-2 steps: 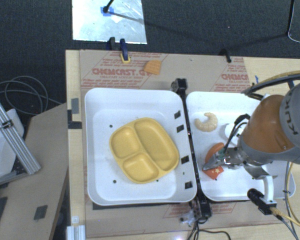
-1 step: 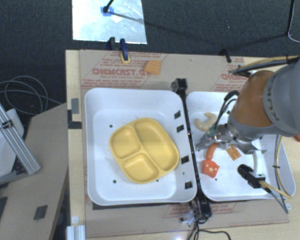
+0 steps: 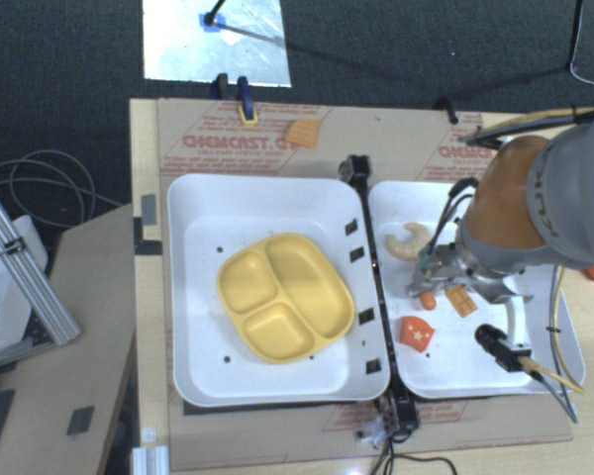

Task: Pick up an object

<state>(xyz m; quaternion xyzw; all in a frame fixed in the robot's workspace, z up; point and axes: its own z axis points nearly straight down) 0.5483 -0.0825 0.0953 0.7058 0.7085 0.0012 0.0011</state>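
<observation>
You see the gripper (image 3: 428,283) low over the right bin (image 3: 535,379); its grasp can't be told, nothing lifted yet.

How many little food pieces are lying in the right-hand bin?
4: a pale curved piece near the top, a small orange piece and a tan piece by the gripper, a red piece below. The arm may hide more.

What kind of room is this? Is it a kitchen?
Probably not a kitchen, more likely a robot lab. A grey arm reaches over two white bins on a cardboard-covered bench, with loose cables nearby. The yellow plate and small food pieces look like toys.
</observation>
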